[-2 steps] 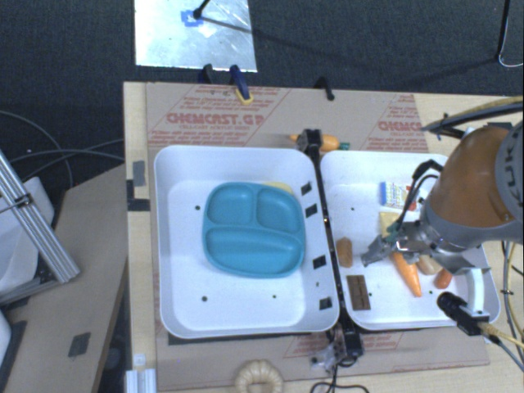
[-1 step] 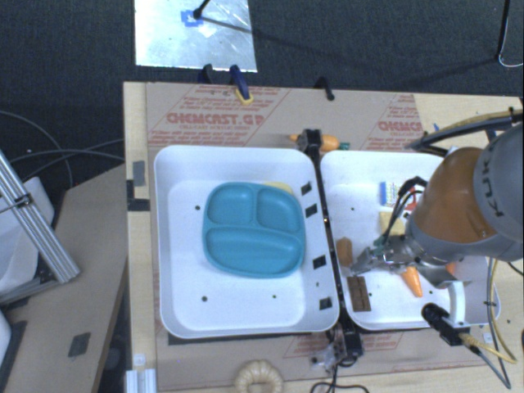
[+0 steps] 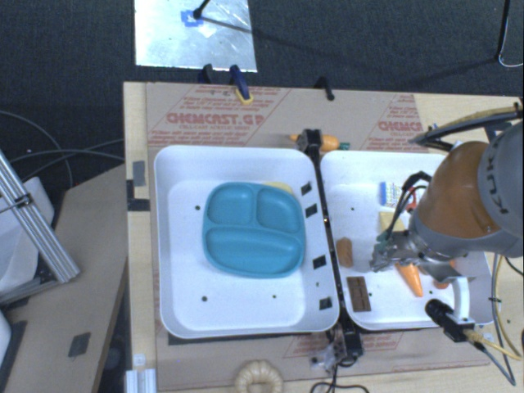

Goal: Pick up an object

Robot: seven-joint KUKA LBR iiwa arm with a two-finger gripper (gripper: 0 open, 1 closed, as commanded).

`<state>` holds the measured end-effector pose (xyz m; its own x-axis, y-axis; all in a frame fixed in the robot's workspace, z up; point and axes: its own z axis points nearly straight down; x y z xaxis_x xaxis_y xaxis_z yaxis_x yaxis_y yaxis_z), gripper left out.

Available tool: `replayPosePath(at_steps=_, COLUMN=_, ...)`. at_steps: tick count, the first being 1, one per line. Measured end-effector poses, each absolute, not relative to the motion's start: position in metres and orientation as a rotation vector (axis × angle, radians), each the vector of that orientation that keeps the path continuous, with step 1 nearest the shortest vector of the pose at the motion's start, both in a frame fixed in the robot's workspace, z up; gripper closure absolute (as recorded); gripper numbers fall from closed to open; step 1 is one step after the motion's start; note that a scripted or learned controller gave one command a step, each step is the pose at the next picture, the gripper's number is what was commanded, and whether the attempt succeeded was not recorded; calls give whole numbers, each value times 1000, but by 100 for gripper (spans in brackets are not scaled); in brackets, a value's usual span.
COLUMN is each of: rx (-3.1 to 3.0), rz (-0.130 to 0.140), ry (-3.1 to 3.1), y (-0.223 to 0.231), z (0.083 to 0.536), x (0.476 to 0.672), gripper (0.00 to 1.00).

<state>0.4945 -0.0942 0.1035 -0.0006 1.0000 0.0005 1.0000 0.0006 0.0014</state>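
Grey arm (image 3: 475, 203) hides much of the right bin (image 3: 360, 178); its pincer (image 3: 389, 252) is too blurred to judge beside an orange carrot (image 3: 411, 278)

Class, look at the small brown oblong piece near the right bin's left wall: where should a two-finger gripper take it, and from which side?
Probably across the narrow middle of the brown oblong piece, coming straight down. It lies flat, long axis running up-down in view, apart from its neighbours.

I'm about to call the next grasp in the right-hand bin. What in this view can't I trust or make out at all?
- Gripper, camera view: the arm's own wrist covers it, so finger state and any contact with the orange carrot-like piece cannot be told.
- Right bin: the arm hides much of its floor.
- Blue-and-white item: too small to identify.
- Yellow item behind the blue divided plate: mostly hidden by the plate.
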Motion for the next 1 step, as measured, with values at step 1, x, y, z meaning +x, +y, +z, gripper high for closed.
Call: replayPosePath(at_steps=1, rx=2214, rz=5, ry=2223, y=-91, z=164, x=489, gripper=100)
